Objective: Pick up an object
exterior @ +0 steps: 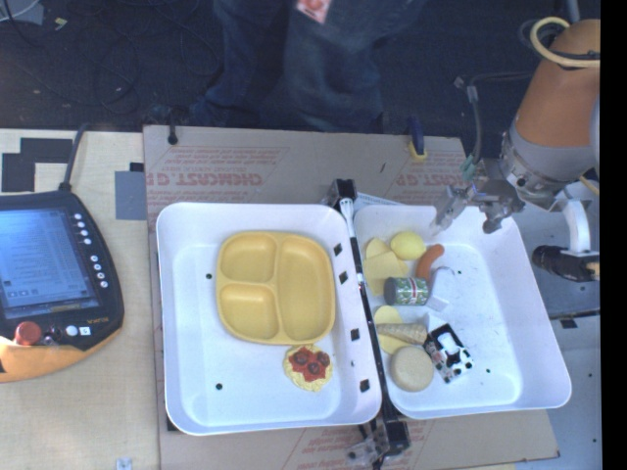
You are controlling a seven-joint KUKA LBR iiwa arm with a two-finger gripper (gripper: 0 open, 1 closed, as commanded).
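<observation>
Left bin (186, 311): divided plate (274, 287) at centre, toy pizza (309, 367) at its five o'clock. Right bin (519, 311): toy food cluster (407, 302) along its nine o'clock side.

The flat brown cardboard sheet (294, 169) under the two bins bears faint red printing just above the left bin, upside down from this view; its letters cannot be made out with certainty. Print along the sheet's lower edge is too small to read.
</observation>
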